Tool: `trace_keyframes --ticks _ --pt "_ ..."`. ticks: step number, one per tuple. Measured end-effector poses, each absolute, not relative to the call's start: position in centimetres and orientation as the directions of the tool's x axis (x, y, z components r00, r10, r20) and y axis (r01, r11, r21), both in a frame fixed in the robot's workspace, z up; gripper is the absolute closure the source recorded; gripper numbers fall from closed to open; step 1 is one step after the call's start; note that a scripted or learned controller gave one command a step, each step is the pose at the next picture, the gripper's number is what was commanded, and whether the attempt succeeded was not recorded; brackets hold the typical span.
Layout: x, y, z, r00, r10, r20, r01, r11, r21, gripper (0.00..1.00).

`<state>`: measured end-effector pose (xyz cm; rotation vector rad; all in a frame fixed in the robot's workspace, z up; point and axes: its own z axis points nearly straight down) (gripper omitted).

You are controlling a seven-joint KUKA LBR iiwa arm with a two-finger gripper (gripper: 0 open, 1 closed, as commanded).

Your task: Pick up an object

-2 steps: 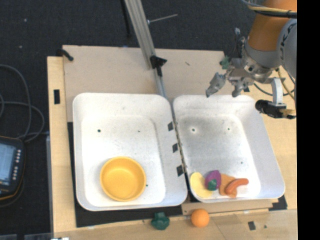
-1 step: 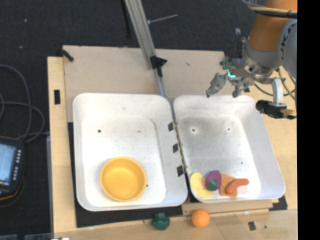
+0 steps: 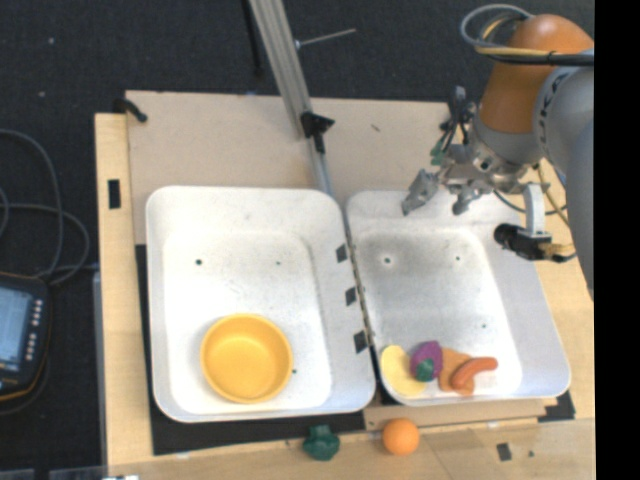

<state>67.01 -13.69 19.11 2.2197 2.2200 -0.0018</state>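
Of the candidates, the yellow bowl point(image 3: 246, 357) low in the left bin point(image 3: 170, 218) looks light, stiff and best pinched at its rim, the small toys point(image 3: 440, 364) at lower centre-right are probably slippery plastic, while the gripper point(image 3: 440, 196), fingers spread and holding nothing, hangs upper right.

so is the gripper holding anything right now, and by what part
Nothing is held. The gripper hangs with its jaws apart over the far edge of the right bin, with nothing between them. The toys lie in that bin's near corner, apart from it.
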Motion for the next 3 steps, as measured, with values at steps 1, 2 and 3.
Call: trace_keyframes --ticks 1,2,3 --pt "66.7 -14.8 14.2 0.001 1.000 -0.003 1.000 -0.001 -0.002 0.00" --pt "66.7 -15.0 9.9 0.001 1.000 -0.002 1.000 -0.001 -0.002 0.00" --pt "66.8 -15.0 11.3 0.002 1.000 -0.003 1.000 -0.002 0.004 1.00"
